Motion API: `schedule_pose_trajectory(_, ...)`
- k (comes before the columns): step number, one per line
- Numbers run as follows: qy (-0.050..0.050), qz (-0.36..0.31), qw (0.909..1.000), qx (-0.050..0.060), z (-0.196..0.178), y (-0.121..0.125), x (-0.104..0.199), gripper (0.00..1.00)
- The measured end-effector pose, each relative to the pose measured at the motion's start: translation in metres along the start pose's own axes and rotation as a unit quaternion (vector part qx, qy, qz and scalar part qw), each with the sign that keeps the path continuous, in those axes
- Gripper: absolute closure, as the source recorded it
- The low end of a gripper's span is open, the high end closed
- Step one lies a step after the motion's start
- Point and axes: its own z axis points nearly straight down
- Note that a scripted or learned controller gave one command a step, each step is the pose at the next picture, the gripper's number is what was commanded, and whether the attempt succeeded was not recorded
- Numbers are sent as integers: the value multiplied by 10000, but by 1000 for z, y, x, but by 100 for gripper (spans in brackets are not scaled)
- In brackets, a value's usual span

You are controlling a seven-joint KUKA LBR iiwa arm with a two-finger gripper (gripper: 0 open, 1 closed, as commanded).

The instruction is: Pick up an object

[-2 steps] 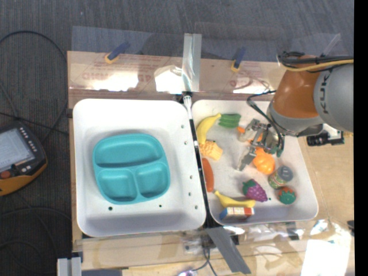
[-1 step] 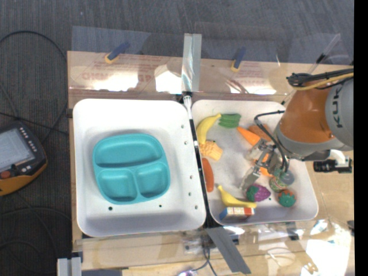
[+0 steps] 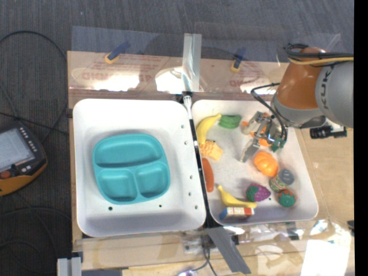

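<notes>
A grey arm with an orange band (image 3: 299,88) reaches in from the right over the right bin (image 3: 305,209), its gripper (image 3: 256,145) low above the bin floor near the back right part. The metal fingers (image 3: 251,152) look slightly parted with bare white floor between the tips, and nothing is seen held between them. An orange toy fruit (image 3: 266,164) lies just beside the gripper, toward the near side, touching or almost touching the finger assembly; which one cannot be told from here. A small round can (image 3: 282,179) sits next to it, with a red-and-green strawberry-like piece (image 3: 286,198) nearer the front wall. A purple toy (image 3: 259,193) lies near the front, beside a small yellow banana (image 3: 230,198) and a flat red-and-white packet (image 3: 237,212). Along the bin's left wall rest a larger yellow banana (image 3: 206,128), a yellow corn piece (image 3: 211,150) and a red sausage-shaped toy (image 3: 207,174). A green piece (image 3: 230,121) lies at the back by the banana's tip. In the left bin (image 3: 86,211) sits a teal three-compartment tray (image 3: 132,167). A handheld pendant (image 3: 17,154) with a screen lies on the floor to the left.
</notes>
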Motion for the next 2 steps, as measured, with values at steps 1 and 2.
schedule_pose_trajectory(1, -23, -6, 10000, 6, -12, 1, -2, 100)
schedule_pose_trajectory(2, 54, 917, 9958, 19, -147, 80, 4, 100)
